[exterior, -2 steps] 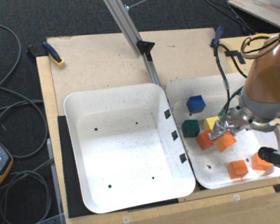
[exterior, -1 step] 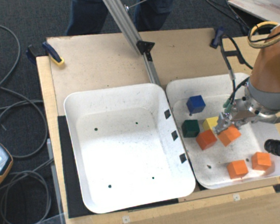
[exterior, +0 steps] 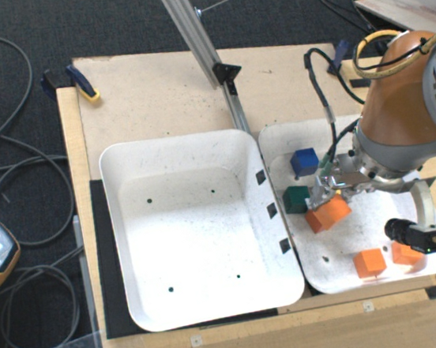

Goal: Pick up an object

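My gripper hangs over the left half of the right bin, reaching in from the right. An orange block sits tilted between its fingertips and looks larger than the other orange blocks, as if raised off the bin floor. The gripper is shut on it. A dark green block lies just left of the gripper, touching or nearly touching the held block. A blue cube rests farther back. Two smaller orange blocks lie near the bin's front edge.
The left bin stands beside the right one, with black clips on the shared wall. A black part juts over the right bin's front right. A metal pole slants at the back. Cables trail around the arm.
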`<state>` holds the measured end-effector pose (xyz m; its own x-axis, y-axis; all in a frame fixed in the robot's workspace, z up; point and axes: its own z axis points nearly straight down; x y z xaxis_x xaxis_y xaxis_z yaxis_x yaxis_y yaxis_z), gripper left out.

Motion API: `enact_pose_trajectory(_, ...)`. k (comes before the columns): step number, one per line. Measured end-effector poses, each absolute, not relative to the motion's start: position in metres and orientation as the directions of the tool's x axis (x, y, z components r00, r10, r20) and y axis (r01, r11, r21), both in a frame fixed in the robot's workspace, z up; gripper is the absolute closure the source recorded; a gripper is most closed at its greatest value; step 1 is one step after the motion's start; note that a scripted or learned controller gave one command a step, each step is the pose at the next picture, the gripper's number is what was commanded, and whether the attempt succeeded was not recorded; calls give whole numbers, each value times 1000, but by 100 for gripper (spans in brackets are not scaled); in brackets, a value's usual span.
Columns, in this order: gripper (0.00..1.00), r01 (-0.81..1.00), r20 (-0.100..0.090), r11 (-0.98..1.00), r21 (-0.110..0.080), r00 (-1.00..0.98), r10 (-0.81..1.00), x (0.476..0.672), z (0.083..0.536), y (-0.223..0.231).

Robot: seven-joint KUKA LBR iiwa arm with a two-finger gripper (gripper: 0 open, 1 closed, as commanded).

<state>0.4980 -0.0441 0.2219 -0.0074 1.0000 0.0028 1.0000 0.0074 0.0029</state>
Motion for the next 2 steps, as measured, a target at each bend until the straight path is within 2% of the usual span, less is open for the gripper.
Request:
enact_pose_trajectory(1, 100, 1000, 4, 7, -2, -7, 1000, 494, 218, 8)
enact_pose_trajectory(2, 100, 1000, 3, 7, 2, -7, 1000, 491, 237, 55)
